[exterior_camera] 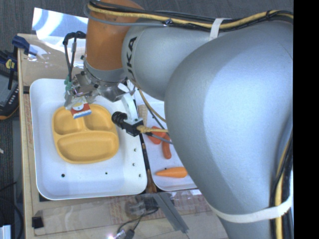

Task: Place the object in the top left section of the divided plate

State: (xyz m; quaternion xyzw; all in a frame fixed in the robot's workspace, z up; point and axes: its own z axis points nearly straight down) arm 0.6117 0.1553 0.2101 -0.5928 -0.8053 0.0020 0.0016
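Gripper at frame's upper left, over the yellow divided plate in the left bin. Small red-white-blue object sits just beneath, on the divider between the upper sections; grasp unclear, finger spread unreadable. Best: settle it leftward into the top left section, then lift straight.

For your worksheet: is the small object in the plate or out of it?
In: the object sits over the plate's top sections, under the hand.
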